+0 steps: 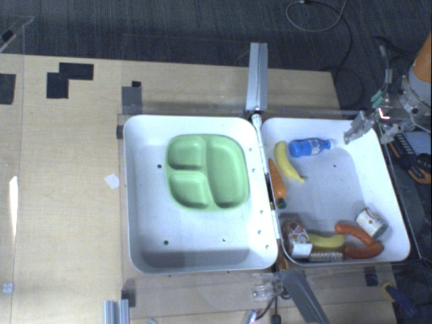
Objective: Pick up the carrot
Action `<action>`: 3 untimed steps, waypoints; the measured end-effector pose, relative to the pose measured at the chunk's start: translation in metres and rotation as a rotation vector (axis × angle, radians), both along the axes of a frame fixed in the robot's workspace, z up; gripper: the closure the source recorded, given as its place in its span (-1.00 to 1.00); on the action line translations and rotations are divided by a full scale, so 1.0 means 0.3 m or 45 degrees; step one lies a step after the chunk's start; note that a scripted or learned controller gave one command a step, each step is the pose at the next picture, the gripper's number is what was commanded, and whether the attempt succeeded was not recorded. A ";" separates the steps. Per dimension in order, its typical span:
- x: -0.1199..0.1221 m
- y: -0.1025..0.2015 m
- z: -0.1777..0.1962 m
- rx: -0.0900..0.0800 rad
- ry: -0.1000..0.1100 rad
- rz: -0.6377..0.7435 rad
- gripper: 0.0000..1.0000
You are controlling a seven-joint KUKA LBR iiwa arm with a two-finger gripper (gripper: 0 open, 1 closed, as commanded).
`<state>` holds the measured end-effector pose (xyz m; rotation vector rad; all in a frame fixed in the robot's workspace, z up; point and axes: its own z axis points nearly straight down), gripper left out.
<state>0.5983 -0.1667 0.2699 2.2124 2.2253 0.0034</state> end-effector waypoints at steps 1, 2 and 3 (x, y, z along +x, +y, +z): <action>0.214 -0.115 -0.150 0.000 -0.001 -0.388 -1.00; 0.180 -0.007 0.172 0.001 -0.004 -0.348 -1.00; 0.239 -0.077 0.113 0.001 -0.002 -0.637 -1.00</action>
